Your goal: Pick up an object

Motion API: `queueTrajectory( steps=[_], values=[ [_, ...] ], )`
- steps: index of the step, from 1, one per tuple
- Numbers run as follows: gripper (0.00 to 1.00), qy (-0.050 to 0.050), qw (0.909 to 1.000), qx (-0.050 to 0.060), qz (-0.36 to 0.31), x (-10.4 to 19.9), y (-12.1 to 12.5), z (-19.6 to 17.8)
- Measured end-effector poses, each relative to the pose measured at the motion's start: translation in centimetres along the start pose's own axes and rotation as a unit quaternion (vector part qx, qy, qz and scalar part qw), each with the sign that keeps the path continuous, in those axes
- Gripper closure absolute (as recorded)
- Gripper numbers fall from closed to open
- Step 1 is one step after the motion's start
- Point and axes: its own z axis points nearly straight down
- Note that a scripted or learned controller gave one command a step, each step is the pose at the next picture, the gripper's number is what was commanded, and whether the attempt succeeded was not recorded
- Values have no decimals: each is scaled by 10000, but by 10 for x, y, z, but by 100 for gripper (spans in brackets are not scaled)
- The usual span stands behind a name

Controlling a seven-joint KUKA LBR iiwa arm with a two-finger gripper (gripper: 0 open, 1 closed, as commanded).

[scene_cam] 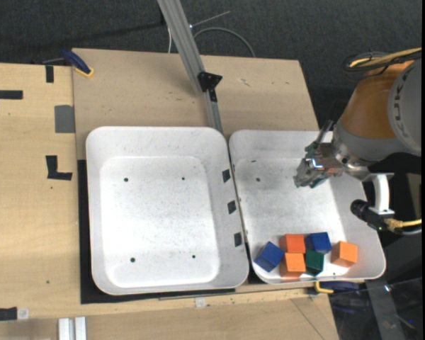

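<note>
Several small blocks lie clustered at the near edge of the right bin: a blue block, two orange blocks, a second blue block, a dark green block and an orange block off to the right. My gripper hangs over the upper right part of that bin, well above the cluster, with nothing visible between its fingers. The fingers are too small and blurred to read.
The left bin sits beside the right one on the wooden bench. A slanted metal pole crosses the top of the view down to the bins' junction. The arm enters from the right.
</note>
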Motion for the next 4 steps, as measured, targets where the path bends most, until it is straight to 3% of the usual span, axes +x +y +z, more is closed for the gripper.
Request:
queueTrajectory(
  steps=[1,2,4],
  values=[
    [100,3,10000,2,-8,0,1,-38],
    [100,15,10000,25,-37,62,9,-35],
    [100,13,10000,23,-32,149,29,-40]
  ],
)
